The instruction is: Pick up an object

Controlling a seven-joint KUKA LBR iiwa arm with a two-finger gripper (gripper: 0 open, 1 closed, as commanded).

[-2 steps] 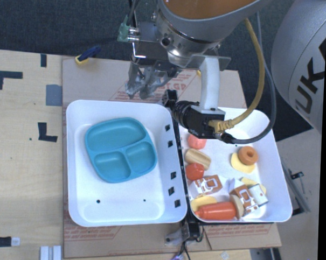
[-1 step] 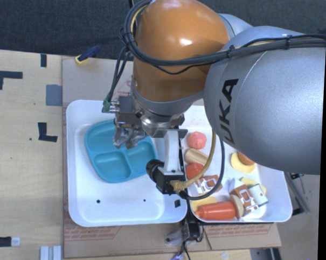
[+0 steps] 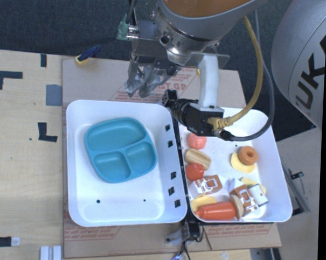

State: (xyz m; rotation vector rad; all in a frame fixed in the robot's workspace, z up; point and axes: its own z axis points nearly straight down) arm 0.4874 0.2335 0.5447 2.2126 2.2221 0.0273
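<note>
- The toy food sits in the right bin: a pink ball, a hot dog bun, a red tomato, a donut on a yellow disc, a red sausage and two small printed packs.
- Most of the food lies along the side of the right bin nearest the left bin, and at its near end. The pieces are close or touching, so picking one alone may be hard.
- A blue plate with three parts lies in the left bin, well apart from the food.
- The gripper hangs past the far edge of the left bin, over the brown board, not over the food.
- It holds nothing. The view is too blurry to tell whether it is spread or closed.
- The arm comes in from above the right bin's far side. A black box with a yellow cable hangs over the far corner of the right bin, just beside the pink ball.
- No food has been picked yet.
</note>
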